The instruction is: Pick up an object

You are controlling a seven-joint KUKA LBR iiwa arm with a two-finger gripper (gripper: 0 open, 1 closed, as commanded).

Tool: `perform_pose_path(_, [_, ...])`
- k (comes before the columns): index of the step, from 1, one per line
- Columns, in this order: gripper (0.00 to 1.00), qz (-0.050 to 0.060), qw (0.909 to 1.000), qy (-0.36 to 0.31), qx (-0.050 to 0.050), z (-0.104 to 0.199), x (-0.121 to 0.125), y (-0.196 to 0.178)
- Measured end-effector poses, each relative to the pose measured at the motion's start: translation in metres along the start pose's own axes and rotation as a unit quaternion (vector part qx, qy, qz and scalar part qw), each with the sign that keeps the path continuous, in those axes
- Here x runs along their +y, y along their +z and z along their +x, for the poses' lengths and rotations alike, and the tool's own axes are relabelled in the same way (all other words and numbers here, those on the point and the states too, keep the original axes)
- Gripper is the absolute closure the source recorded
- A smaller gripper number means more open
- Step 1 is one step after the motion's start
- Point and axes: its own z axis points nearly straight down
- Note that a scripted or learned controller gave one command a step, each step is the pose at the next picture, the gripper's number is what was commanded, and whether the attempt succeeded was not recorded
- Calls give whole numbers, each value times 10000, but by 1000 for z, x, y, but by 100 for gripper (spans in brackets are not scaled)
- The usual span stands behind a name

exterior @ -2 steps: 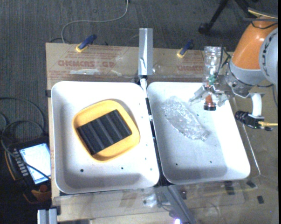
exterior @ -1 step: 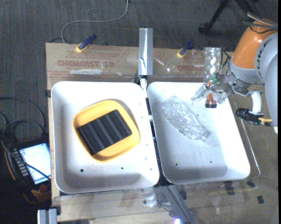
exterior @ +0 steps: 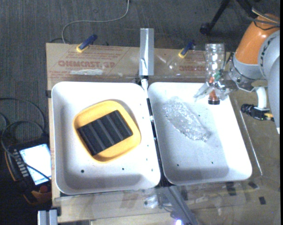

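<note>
Nearest the camera, two white bins sit side by side on the worktop [exterior: 61, 60]. Inside the left bin [exterior: 61, 172] lies a yellow tray [exterior: 132, 139] with a black ridged insert, near the bin's centre. Over in the right bin [exterior: 225, 168], a crumpled clear plastic bottle [exterior: 186, 120] lies slanted towards the back left corner. At the right bin's back right corner the end effector [exterior: 213, 92] hangs above the rim, well apart from the bottle; whether it is apart or together I cannot tell.
</note>
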Motion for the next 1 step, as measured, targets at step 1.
perform_pose_path(1, [0, -12, 9959, -906, -7, -2, 0, -5])
